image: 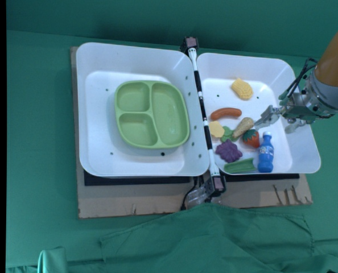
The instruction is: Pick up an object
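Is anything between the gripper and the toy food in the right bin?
Nothing visible. The gripper hangs over the right bin, its tip just right of the parsnip-like piece, above the strawberry and blue bottle. The items lie crowded together.

No writing, number, brand or sign can be read anywhere here. The small blue plastic bottle (265, 153) lying in the right-hand shallow white bin (303, 152) carries a pale label patch, but it is too small and blurred to make out any letters on it.
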You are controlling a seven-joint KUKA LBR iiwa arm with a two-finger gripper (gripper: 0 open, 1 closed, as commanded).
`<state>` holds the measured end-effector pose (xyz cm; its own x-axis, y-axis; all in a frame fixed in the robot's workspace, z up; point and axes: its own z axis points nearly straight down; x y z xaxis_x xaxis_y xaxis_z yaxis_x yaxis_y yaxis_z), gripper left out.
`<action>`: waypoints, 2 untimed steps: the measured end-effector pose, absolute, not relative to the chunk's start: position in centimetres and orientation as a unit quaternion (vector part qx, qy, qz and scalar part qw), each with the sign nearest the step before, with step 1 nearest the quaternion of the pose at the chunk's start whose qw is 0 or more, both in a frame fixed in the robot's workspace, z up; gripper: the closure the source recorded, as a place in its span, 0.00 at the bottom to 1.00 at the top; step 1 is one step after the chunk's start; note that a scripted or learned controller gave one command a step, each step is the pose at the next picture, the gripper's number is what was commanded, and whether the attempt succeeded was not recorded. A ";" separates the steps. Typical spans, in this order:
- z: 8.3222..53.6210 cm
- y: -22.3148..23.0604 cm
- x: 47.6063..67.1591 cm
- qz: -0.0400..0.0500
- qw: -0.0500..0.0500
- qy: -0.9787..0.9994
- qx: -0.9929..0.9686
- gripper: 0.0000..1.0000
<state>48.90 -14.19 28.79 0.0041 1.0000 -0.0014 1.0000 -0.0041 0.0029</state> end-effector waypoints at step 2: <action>19.5 -11.0 62.6 0.002 0.004 0.707 0.707 0.00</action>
